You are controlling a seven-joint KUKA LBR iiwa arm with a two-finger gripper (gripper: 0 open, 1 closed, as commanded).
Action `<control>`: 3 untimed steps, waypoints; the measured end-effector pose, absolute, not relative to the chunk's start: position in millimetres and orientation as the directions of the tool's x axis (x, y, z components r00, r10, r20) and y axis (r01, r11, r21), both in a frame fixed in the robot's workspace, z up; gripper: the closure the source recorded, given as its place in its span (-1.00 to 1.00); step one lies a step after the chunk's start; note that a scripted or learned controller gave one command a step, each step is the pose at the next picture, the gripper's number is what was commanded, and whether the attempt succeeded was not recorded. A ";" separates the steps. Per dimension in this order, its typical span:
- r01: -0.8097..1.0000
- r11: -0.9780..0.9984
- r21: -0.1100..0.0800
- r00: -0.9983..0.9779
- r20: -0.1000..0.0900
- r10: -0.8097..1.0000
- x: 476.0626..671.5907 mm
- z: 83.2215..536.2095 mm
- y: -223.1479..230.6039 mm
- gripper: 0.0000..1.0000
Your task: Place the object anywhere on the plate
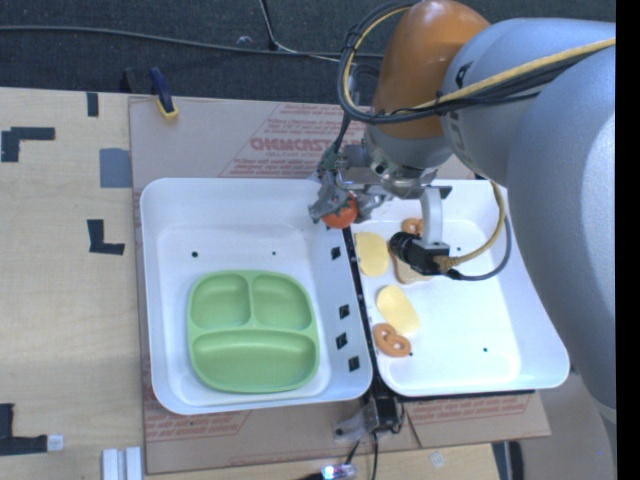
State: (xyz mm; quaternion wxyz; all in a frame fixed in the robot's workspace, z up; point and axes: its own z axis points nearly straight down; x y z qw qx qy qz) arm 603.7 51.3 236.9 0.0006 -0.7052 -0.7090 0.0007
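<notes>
The pale wooden bench carries a sheet of brown cardboard with red print along its far edge. Two shallow white bins sit side by side on the cardboard, the left bin touching the right bin. Dark tape marks lie on the bench, and what seems a blue-and-yellow clamp grips the cardboard's far corner.

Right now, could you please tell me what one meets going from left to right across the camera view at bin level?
Left bin → green plate → orange ring-shaped piece → right bin.
</notes>
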 end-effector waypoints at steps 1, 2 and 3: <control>1.000 0.005 -0.001 -0.005 0.000 1.000 614.0 237.3 97.8 1.00; 1.000 0.005 -0.004 -0.005 -0.001 1.000 615.9 212.7 143.4 1.00; 1.000 0.003 -0.003 -0.003 -0.002 1.000 616.2 214.2 140.9 -1.00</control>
